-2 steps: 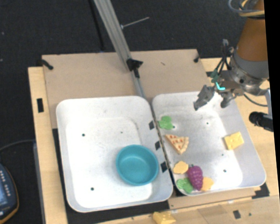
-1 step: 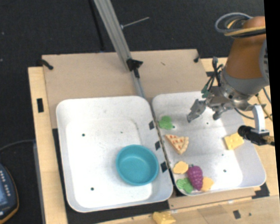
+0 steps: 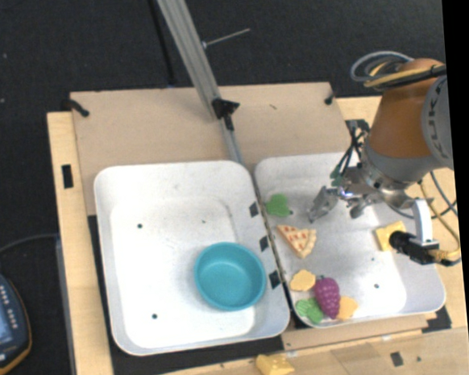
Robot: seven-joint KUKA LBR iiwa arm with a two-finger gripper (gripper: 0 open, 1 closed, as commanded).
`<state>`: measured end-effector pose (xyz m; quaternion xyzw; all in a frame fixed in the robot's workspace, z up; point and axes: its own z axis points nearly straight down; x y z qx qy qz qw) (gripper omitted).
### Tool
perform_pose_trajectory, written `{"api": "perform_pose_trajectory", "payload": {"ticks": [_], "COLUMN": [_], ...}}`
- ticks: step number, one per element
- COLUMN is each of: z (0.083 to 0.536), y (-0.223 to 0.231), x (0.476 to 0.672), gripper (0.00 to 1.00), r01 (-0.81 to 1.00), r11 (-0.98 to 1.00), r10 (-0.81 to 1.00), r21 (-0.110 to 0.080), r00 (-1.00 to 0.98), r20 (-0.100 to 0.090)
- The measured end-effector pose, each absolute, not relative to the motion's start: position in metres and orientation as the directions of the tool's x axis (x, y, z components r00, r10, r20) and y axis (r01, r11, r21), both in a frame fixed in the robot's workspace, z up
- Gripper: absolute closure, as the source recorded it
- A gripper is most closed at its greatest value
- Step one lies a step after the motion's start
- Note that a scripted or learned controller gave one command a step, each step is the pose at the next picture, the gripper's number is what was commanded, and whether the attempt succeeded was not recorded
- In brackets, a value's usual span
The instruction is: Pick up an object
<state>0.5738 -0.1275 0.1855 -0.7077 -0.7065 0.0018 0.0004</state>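
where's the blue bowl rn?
The blue bowl sits in the left bin, toward its lower right corner in the camera view, close to the divide with the right bin and left of the pizza slice.

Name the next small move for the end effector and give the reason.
Probably a short shift toward the pizza slice, then a descent. The end effector hangs over the right bin with nothing between its fingers, and the slice lies apart from the other toys, just below-left of it in the camera view. That seems the nearest uncluttered target.
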Motion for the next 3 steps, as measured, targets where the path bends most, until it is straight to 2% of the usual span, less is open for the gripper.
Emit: {"api": "perform_pose_trajectory", "payload": {"ticks": [1,2,3], "z": [0.138,0.152,0.195], "y": [-0.125,-0.125,-0.127], "x": [0.565,0.568,0.569], "gripper": [0.00,1.00,1.00], "r01": [1.000,1.000,1.000], "r11": [-0.002,-0.008,-0.002], "r10": [1.000,1.000,1.000], "r21": [-0.004,0.005,0.006], "r00": [0.002,0.008,0.002], "r20": [-0.001,0.000,-0.001]}}
